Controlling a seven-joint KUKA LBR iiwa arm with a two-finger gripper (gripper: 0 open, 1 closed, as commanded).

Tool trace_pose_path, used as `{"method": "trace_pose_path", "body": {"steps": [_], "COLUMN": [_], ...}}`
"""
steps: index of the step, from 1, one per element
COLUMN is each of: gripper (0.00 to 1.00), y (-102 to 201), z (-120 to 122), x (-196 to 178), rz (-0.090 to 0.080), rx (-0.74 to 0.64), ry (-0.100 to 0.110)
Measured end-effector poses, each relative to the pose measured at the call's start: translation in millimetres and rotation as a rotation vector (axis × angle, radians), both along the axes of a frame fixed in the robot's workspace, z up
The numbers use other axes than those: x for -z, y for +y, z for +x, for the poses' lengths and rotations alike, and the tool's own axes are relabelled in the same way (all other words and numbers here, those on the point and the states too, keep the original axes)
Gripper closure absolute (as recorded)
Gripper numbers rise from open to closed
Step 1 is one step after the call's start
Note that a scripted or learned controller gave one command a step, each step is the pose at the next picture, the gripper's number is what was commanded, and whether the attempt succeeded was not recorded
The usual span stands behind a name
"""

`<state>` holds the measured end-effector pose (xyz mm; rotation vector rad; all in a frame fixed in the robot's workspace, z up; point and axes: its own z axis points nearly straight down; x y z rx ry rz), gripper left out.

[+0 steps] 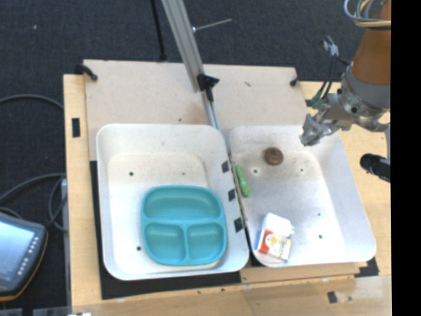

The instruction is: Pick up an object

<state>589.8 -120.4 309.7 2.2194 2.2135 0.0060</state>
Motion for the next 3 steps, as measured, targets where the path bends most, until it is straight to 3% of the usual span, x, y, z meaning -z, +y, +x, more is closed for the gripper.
{"method": "trace_pose_path", "body": {"steps": [3], "gripper": [1.00], "y": [-3], "z": [2], "x": [-32], "rz": [-0.004], "rx": [-0.009], "ry": [-0.007]}}
